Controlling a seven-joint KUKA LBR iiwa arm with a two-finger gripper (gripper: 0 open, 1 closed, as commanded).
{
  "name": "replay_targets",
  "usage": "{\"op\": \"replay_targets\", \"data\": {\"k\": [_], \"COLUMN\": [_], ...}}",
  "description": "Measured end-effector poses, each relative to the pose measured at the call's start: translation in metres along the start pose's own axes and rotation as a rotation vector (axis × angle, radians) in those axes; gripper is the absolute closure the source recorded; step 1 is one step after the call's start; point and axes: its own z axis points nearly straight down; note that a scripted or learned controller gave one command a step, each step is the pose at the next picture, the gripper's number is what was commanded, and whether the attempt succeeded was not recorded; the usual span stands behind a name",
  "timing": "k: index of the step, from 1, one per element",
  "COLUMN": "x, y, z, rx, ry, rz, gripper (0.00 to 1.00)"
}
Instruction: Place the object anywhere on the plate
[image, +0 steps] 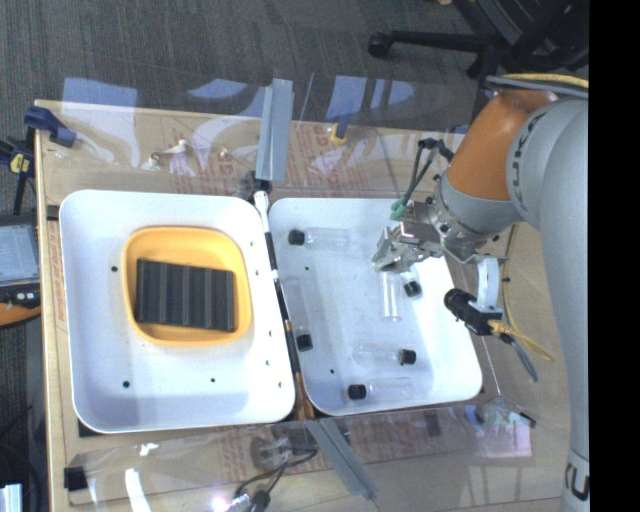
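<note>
Overhead, the gripper (400, 250) is seen above the right bin (330, 380), near its far right corner; whether it is apart or together cannot be told. The yellow plate (185, 243) is seated in the left bin (90, 380), beside the right bin.

A yellow square plate (185, 290) with a dark ribbed centre lies flat, well apart from the tool (398, 250); clear black-capped tubes (390, 297) lie scattered below the tool.
</note>
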Motion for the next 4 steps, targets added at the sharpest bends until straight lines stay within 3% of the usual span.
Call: {"op": "replay_targets", "data": {"k": [2, 3, 4], "x": [0.078, 0.128, 0.149], "y": [-0.048, -0.089, -0.087], "z": [-0.002, -0.041, 0.014], "rx": [0.002, 0.001, 0.002], "ry": [-0.002, -0.003, -0.003], "rz": [-0.517, -0.628, -0.798], "gripper": [1.0, 1.0, 1.0]}}
